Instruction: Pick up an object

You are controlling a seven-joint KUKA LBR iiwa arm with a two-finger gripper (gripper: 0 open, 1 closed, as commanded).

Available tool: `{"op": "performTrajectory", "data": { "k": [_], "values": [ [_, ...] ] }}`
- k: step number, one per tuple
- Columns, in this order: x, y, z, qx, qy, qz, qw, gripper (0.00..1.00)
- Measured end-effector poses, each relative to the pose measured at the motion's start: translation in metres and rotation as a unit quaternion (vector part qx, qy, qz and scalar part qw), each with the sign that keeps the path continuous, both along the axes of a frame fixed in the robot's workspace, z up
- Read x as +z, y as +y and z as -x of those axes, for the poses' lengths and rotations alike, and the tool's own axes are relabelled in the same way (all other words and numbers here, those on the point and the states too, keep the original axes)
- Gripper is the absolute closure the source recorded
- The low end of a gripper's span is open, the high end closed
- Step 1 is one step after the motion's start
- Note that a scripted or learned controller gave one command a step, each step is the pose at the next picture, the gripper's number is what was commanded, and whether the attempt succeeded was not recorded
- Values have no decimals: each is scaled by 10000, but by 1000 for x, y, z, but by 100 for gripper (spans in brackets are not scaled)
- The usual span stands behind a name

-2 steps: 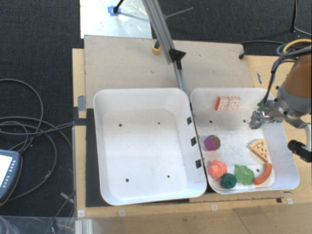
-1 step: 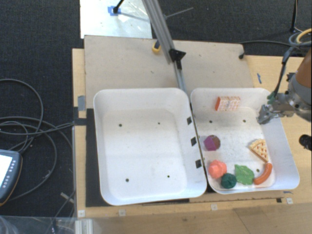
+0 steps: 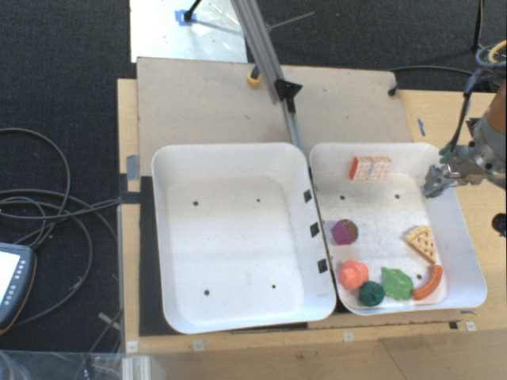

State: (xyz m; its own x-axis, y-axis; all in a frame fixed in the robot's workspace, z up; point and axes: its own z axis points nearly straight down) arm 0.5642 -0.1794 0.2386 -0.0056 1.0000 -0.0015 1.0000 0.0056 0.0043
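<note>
Where it hangs over the right bin (image 3: 467,252) rim | end effector (image 3: 435,182) | grip state: cannot tell

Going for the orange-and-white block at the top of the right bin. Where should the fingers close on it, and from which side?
Grip the orange-and-white block across its short sides, coming straight down from above. It lies flat with its long axis running left to right, and it stands apart from the other toys and from the bin wall, so there looks to be room for fingers on both sides. The gripper is already nearby, to its right.
</note>
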Motion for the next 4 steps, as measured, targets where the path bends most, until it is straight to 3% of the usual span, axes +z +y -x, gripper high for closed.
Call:
{"op": "performTrajectory", "data": {
  "k": [1, 4],
  "values": [
    [5, 43, -16, 21, 5, -9, 10000, 100],
    [-15, 217, -61, 26, 10, -18, 10000, 100]
  ]
}}
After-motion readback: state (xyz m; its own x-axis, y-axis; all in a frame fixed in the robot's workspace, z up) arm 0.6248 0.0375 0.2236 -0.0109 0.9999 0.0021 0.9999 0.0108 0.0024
